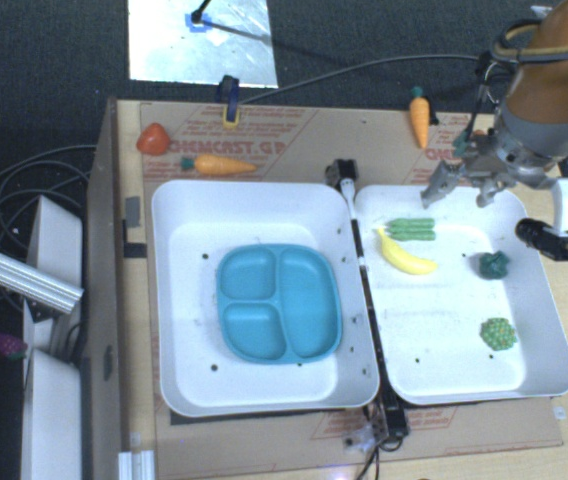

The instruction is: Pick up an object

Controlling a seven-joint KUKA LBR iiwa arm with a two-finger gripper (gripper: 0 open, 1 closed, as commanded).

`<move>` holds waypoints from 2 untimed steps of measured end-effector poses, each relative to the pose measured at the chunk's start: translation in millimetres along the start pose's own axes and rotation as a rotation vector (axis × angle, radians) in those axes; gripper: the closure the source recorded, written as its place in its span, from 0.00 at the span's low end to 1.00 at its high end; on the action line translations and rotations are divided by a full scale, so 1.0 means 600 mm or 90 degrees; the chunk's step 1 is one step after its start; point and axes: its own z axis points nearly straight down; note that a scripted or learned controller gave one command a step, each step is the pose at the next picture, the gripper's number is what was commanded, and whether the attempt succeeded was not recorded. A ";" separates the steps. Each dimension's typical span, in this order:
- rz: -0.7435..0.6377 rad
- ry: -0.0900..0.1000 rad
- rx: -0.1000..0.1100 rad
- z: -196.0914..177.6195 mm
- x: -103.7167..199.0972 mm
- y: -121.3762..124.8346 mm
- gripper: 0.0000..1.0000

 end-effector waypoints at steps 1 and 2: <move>-0.001 0.000 0.001 0.121 0.001 0.037 0.00; -0.001 0.001 0.002 0.242 0.033 0.008 0.00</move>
